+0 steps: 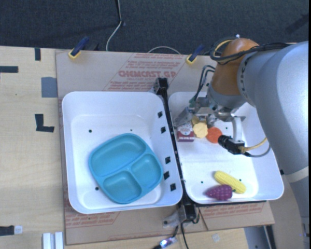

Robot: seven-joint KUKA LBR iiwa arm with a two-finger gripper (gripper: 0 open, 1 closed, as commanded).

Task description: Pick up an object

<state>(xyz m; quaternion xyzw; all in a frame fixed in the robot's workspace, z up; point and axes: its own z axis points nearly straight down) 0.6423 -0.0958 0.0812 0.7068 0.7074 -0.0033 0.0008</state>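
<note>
One blue tray (125, 167) in left bin (72, 139).

A pale wooden bench (20, 154) carries black tape marks (41, 123) and a brown cardboard sheet (145, 71) printed in red. Behind it hangs a dark cloth backdrop (52, 9), crossed by a thin cable (116, 14). Blue-and-yellow clamps (79, 46) grip the cardboard's far edge.

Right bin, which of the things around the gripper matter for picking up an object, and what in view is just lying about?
In play: gripper, down in the right bin; yellow piece, orange piece and small red-and-white item beside it.

Lying about: toy corn, purple grapes, blue divided plate in the left bin.
</note>
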